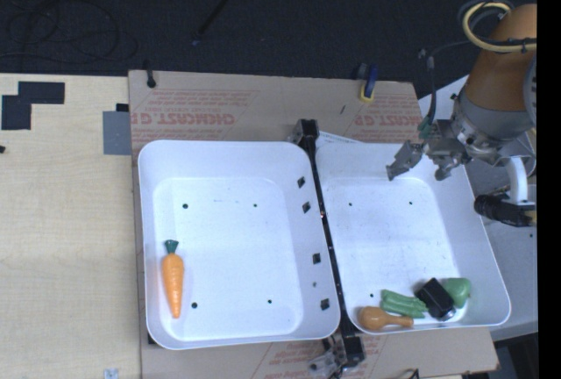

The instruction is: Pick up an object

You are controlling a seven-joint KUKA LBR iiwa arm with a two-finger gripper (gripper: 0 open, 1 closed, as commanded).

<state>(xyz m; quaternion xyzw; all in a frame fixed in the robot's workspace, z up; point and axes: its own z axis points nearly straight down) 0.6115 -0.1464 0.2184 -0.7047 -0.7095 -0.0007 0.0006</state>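
Right bin, near edge: a small tan gourd-shaped toy (383,318), a green bumpy pod-shaped toy (403,303), a black block (436,298) and a green rounded piece (457,289) cluster together, touching.
Left bin: orange plastic carrot with green top (173,279) lies by the near-left wall (145,219).
Gripper (424,163): fingers spread apart, nothing between them, above the right bin's far rim (368,148).
Surface: cardboard sheet (263,110) on a pale wooden bench (61,228).
Behind: dark floor with cables.

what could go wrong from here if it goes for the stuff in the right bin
The hand hovers near the right bin's far edge, while the black block, green pieces and orange gourd huddle touching in the near corner. It might catch two at once, or jam against the bin wall.
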